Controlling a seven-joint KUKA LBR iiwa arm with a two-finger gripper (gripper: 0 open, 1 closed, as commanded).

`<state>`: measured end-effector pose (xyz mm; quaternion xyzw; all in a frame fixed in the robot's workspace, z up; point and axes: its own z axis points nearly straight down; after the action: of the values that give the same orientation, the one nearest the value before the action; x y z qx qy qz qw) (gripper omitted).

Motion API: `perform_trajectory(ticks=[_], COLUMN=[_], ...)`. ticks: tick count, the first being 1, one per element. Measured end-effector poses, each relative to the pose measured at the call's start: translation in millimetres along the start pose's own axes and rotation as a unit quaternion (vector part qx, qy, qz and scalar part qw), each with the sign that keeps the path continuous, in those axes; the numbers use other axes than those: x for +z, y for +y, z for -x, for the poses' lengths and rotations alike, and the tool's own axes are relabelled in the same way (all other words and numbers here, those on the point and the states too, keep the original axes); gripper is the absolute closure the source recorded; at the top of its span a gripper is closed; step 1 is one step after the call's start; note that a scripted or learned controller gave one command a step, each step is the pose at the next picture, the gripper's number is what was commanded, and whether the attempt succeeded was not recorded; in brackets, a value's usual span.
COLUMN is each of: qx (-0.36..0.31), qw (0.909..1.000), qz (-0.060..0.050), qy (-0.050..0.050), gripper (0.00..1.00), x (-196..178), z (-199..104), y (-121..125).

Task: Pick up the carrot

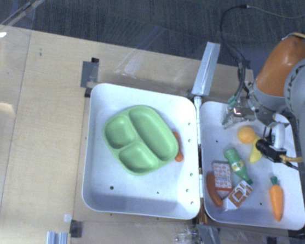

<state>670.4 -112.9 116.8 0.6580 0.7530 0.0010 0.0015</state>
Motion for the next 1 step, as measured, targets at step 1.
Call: perform_trajectory(ticks=[1], qx=[0.012], qw=[0.9999], qz=[0.003], qy=[-0.001], gripper=[1.0], x=[28.1], z=[-2.7], y=[2.7])
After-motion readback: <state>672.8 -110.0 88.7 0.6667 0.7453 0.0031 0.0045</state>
